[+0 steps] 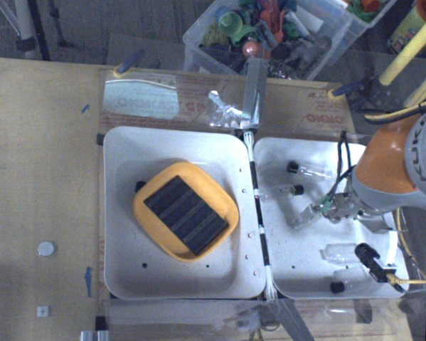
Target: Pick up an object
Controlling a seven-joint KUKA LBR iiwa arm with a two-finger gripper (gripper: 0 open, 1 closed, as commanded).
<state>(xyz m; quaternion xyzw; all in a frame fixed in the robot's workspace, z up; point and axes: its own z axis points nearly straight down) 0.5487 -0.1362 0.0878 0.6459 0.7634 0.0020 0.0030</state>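
Nearby, the pincer (304, 215) hangs low in the right bin (293, 274), grip unclear, amid clear tubes (309, 170); yellow pad (185, 210) fills the left bin (118, 218).

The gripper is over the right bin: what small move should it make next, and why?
Probably a short descent. The gripper is over the right bin, where small clear pieces with black caps lie apart, and nothing is seen held. The yellow and black object lies in the left bin, farther off.

My arm (402, 165) enters from the right, orange band uppermost; my gripper (304, 215) points left, angled downward.
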